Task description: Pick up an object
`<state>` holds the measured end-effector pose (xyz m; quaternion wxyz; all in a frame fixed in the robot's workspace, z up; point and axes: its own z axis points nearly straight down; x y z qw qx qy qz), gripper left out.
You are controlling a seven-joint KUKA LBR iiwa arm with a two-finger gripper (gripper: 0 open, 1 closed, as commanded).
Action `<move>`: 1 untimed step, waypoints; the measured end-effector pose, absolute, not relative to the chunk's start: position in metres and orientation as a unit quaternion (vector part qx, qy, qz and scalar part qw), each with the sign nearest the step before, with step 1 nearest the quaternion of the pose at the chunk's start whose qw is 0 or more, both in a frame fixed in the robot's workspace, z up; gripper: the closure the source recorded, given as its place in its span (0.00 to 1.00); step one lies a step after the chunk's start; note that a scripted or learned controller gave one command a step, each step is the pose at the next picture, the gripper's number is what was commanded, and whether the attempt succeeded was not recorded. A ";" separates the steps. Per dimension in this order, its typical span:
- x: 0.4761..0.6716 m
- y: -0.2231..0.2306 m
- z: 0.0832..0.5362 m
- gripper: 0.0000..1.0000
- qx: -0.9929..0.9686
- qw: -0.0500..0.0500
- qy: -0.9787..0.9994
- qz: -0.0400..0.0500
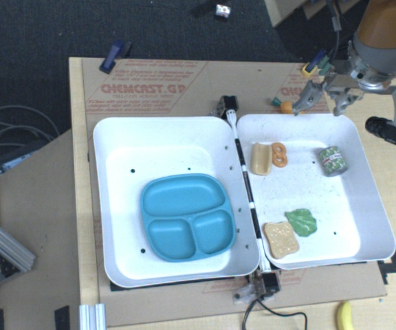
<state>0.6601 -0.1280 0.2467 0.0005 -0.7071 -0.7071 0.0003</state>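
You are looking at a bench that carries two shallow white bins side by side, joined along a dark centre seam. The left bin (115,150) holds a blue divided tray (186,215), which lies flat near its middle. The right bin (363,205) holds every candidate for picking, spread well apart so that each can be approached alone: a tan bread roll (260,159) at the far left, with an orange pretzel (279,155) touching its right side; a green-and-white wrapped packet (332,161) toward the far right; a green leaf (301,222) near the middle of the near half; and a slice of toast (280,239) at the near left corner, just beside the leaf. The gripper (320,96) hangs above the far rim of the right bin, over the cardboard, and nothing lies between its fingers; they appear apart, pointing down. Judge this as an approach posture, with no object yet selected. The packet and the pretzel lie nearest the gripper. Note that the roll and pretzel touch, so a grasp on either may disturb the other. The packet stands alone and probably offers the cleaner target.
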 end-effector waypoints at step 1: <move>0.607 -0.124 0.115 0.00 -0.707 0.002 -0.707 0.002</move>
